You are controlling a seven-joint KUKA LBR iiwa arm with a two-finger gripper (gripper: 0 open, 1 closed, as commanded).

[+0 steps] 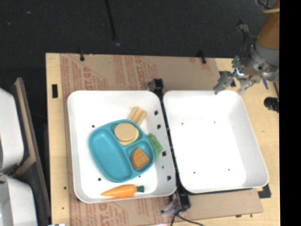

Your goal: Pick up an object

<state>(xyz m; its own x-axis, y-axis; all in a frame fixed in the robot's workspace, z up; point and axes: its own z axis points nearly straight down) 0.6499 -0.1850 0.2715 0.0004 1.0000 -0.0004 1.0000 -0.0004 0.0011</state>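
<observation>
Gripper (233,82): you see it at the right bin's far right corner, above the rim, fingers spread apart with nothing between them.
Arm: cut off at the right edge; you get little beyond the orange band.
Right bin (244,126): white and shallow.
Left bin (77,126): holds a blue divided tray (106,157) with a round cracker (126,132) and a brown piece (140,158).
Carrot (123,190): orange, lying at the left bin's near wall.
Wooden blocks (137,114): just behind the tray.
Green piece (155,145): half hidden by the tray; you can't identify it.
Bench (108,72): pale board with red print, dark floor beyond.

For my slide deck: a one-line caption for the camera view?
Gripper above the right bin's far corner; left bin holds a blue tray and toy carrot.
</observation>
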